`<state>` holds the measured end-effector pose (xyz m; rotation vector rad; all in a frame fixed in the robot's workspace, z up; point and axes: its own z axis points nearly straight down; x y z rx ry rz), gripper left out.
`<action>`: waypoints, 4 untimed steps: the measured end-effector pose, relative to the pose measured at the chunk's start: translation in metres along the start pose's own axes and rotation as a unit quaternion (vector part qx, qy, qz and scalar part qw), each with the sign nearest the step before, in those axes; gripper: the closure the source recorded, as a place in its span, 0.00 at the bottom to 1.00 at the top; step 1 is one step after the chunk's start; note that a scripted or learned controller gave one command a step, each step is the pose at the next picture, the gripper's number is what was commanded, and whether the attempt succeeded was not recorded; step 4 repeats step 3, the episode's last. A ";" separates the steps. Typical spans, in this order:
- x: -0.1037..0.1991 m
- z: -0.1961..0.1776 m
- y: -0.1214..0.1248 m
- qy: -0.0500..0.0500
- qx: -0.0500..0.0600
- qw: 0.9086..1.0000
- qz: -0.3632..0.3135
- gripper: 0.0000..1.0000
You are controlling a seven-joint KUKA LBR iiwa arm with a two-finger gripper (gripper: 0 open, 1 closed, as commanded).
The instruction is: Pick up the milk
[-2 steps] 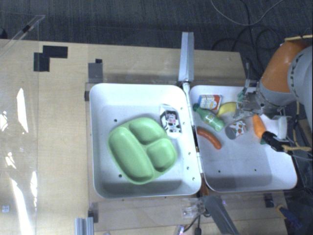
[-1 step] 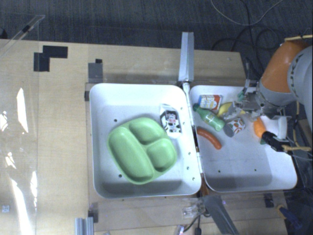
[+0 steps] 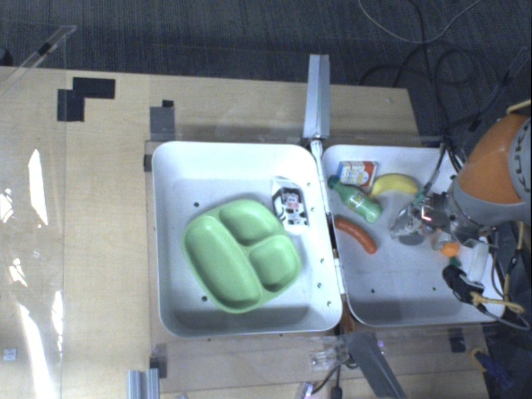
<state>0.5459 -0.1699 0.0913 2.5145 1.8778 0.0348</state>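
In the left bin (image 3: 166, 223) a green three-part plate (image 3: 239, 253) lies, and a small white milk carton (image 3: 290, 204) lies flat just beside its upper right corner, near the bin's right wall. In the right bin (image 3: 391, 306) lie a snack packet (image 3: 356, 173), a green bottle (image 3: 356, 199), a sausage (image 3: 356, 234) and a banana (image 3: 394, 184). The gripper (image 3: 413, 222) hangs over this bin, well apart from the milk carton; its state I cannot tell.

Wood bench (image 3: 83, 248) w/ 2 white bins: left bin (image 3: 170, 223), right bin (image 3: 399, 302), side by side.
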 end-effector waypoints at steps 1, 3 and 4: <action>-0.023 -0.169 0.019 -0.009 0.003 1.000 0.029 0.00; -0.039 -0.106 -0.046 -0.009 0.004 0.993 0.118 0.00; -0.039 -0.106 -0.046 -0.009 0.004 0.993 0.118 0.00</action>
